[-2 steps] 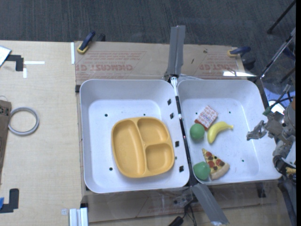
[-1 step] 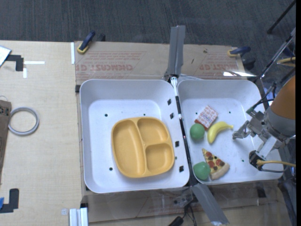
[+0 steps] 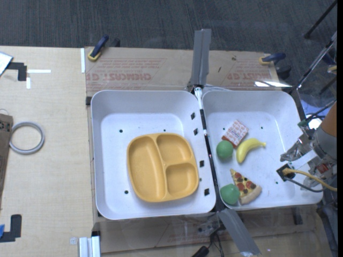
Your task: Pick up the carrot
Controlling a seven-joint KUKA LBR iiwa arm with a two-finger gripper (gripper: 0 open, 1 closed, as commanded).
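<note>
Clutter is seen in the right bin (image 3: pixel 268 116): a red-and-white packet (image 3: pixel 235 131), a banana (image 3: pixel 247 148) just near of it, a green ball (image 3: pixel 224 150) left of the banana, a pizza slice (image 3: pixel 245 185) at the near side, and a second green piece (image 3: pixel 230 193) touching the slice's left edge. A yellow divided plate (image 3: pixel 161 166) is set in the left bin (image 3: pixel 107 116). Both bins are laid on cardboard (image 3: pixel 161 71) held by blue clamps (image 3: pixel 98 47) on a wooden bench (image 3: pixel 48 186); a tape roll (image 3: pixel 25 137) is left at the bench's left side. Dark carpet (image 3: pixel 107 9) is seen beyond. The gripper (image 3: pixel 293 153) is held over the right bin's right wall, well apart from the toys; whether it is open or closed cannot be told. The carrot's place, and so its position relative to the gripper, cannot be told.
</note>
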